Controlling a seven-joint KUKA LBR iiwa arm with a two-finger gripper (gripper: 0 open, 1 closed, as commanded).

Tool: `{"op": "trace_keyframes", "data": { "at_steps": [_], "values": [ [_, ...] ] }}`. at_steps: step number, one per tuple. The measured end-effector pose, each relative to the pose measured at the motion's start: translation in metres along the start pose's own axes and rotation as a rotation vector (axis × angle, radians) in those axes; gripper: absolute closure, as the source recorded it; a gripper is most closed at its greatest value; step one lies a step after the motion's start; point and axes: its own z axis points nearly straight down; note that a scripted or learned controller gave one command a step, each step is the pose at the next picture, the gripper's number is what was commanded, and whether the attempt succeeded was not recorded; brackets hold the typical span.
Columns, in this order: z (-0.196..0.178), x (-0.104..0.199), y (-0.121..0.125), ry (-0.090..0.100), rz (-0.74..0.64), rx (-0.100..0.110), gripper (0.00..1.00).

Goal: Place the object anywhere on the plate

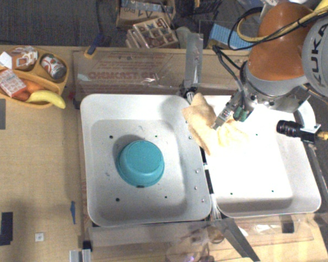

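A teal round plate (141,162) sits in the middle of the left white bin (98,119). A tan, floppy cloth-like object (201,120) hangs across the divider between the two bins, near their far edge. A paler yellowish part of it (232,135) trails into the right bin (262,173). My gripper (220,122) comes down from the right, and its narrow fingers are pinched on the object's right edge. The object lies up and to the right of the plate, apart from it.
A yellow tray (27,81) with a banana and food items rests on the bench at far left. A cardboard panel (131,70) lies behind the left bin. A black cylindrical fitting (292,129) juts over the right bin's far right side.
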Motion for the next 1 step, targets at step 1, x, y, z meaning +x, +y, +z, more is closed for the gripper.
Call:
{"op": "trace_keyframes", "data": {
  "at_steps": [1],
  "values": [
    [0.0116, 0.0528, 0.0065, 0.0, -0.4, -0.001, 1.0]
  ]
}}
